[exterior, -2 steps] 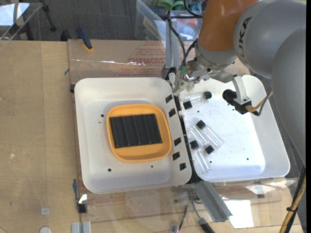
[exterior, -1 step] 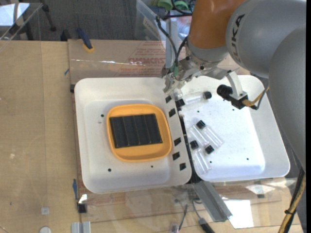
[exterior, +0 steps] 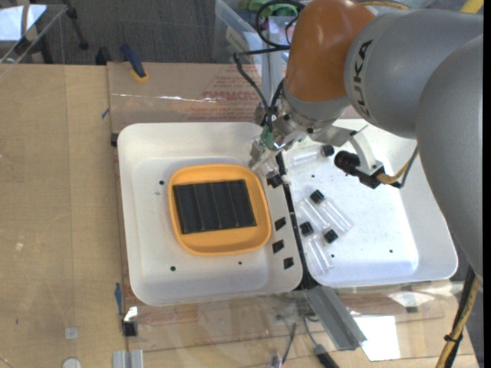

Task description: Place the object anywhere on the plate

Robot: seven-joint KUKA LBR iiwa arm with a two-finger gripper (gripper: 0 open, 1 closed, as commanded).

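The grey arm (exterior: 414,60) with its orange band (exterior: 326,48) reaches in from the right and hangs over the seam between the two white bins. Its claw (exterior: 268,148) sits low at the far end of that seam, just beyond the plate's far right corner; whether it is wide or narrow cannot be told, since the wrist and cabling hide it.

In the left bin (exterior: 146,228) lies the orange plate (exterior: 220,208), squarish with rounded corners, carrying a dark ribbed insert (exterior: 213,207) across its middle.

In the right bin (exterior: 399,244) lie several clear tubes with black caps (exterior: 326,221), scattered near the seam, well apart from the plate. Which of them is the task's object cannot be told. None rests on the plate.

Both bins stand on the desk (exterior: 54,205), a pale wooden surface. A clear storage box (exterior: 253,6) of coloured items stands behind the bins.
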